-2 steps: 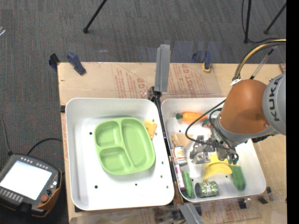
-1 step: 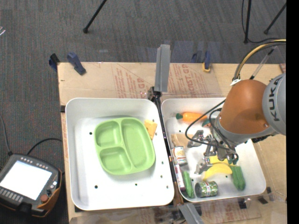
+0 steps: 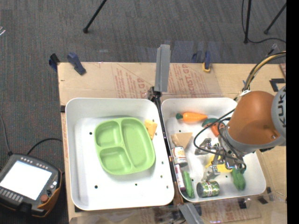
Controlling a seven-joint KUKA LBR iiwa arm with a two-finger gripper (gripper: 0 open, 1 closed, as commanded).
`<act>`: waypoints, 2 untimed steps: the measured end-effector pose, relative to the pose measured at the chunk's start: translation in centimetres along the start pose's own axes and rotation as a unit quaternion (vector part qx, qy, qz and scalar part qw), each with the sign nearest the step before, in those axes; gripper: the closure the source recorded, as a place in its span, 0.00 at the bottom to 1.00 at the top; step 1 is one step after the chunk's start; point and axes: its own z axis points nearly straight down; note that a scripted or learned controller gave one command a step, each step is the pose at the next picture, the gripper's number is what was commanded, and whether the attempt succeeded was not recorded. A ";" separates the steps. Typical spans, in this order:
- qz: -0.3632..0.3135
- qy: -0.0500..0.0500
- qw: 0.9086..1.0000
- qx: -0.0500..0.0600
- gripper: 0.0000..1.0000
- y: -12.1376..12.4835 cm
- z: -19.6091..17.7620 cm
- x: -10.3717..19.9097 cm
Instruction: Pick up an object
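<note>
In the right bin (image 3: 259, 181), nearest the viewer, lie a can (image 3: 208, 189) and green pieces; the jaws (image 3: 219, 162) hover just above, their state indeterminate, over something yellow (image 3: 223, 168). Farther off, a carrot (image 3: 194, 117). Crowding risks a glancing, failed grasp.

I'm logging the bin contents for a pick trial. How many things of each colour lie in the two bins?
Green: 4 – divided plate, long piece, can, piece
Orange: 2 – carrot, piece beside the arm
Yellow or tan: 3 – wedge by the plate, wedge, piece under the end effector
White: 1 – small bottle
Total: 10
</note>
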 end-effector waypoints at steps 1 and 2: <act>0.092 0.002 0.996 -0.001 0.00 2.5 0.1 -7.3; 0.150 0.004 0.989 0.000 0.00 -0.6 0.2 -1.5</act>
